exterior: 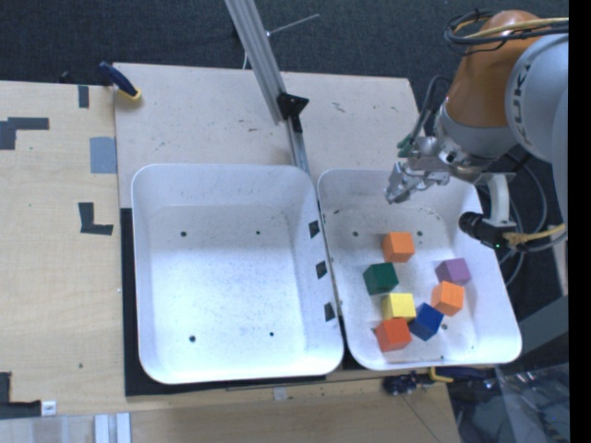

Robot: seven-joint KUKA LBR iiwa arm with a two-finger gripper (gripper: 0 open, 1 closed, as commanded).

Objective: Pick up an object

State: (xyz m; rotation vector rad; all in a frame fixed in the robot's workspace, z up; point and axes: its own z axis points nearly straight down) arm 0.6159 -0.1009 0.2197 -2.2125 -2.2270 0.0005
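Several small blocks lie in the right bin (355, 201): an orange one (399, 245), a green one (379, 278), a yellow one (400, 305), a red-orange one (392, 334), a blue one (427, 321), another orange one (448, 297) and a purple one (452, 270). My gripper (401, 190) hangs over the far part of this bin, a short way beyond the first orange block. Nothing shows between its fingertips.
The left bin (148, 201) stands beside the right one, with a raised divider between them. A slanted metal rail (261, 49) runs down from the top to the bins' far edge. A blue and yellow tool (119, 80) lies on the bench at far left.
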